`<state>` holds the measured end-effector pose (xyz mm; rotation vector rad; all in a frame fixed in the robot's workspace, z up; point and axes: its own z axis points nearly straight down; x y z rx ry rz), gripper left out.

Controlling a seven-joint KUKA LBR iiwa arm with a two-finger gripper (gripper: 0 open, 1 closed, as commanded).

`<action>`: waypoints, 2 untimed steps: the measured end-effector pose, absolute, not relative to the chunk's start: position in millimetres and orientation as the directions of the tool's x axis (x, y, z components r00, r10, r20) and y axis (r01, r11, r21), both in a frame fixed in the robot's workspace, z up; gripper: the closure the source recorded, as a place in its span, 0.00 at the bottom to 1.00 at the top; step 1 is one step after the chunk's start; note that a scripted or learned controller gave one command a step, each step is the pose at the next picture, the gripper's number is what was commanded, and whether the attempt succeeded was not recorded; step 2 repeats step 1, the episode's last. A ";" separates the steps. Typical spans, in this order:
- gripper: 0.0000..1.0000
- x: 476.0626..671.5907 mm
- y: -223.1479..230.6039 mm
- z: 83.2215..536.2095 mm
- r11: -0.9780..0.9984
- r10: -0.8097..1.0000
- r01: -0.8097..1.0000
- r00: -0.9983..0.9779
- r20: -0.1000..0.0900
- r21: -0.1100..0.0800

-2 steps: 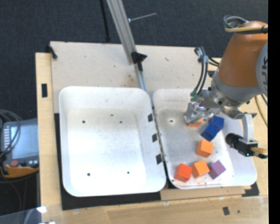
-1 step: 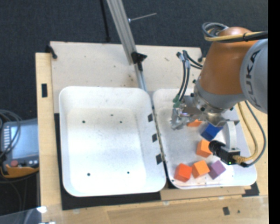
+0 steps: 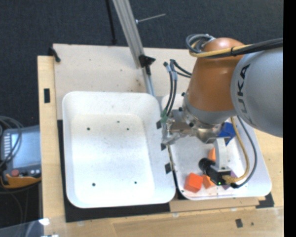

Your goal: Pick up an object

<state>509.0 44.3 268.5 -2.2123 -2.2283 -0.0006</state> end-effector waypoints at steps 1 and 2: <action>1.00 507.3 99.4 256.0 0.007 1.000 1.000 -0.007 0.001 -0.004; 1.00 507.3 99.4 256.0 0.007 1.000 1.000 -0.007 0.001 -0.004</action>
